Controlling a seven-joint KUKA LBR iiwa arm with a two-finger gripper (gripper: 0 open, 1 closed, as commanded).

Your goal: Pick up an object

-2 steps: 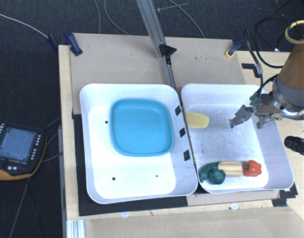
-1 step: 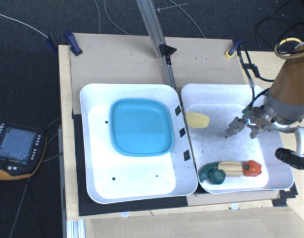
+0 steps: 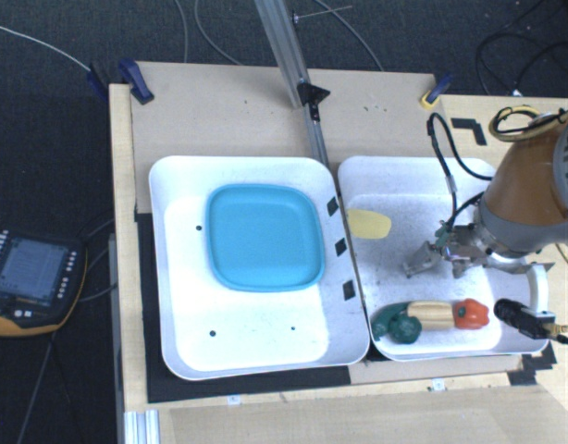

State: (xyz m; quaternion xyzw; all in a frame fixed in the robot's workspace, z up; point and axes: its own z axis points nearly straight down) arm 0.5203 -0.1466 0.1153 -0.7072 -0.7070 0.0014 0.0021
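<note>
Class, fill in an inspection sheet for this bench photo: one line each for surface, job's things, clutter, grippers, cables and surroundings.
Surface: wooden bench bearing left bin and right bin, side by side.
Job's things: blue tray in left bin; yellow piece, green object, tan block, red object in right bin.
Clutter: nothing seen.
Grippers: gripper low over right bin, nothing between its jaws.
Cables: black cable beside arm; more on floor.
Surroundings: handheld pendant at left.

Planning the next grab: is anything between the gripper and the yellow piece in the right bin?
Nothing visible. The gripper hangs over bare bin floor, and the yellow piece lies up-left of it, apart, with open floor between.
</note>
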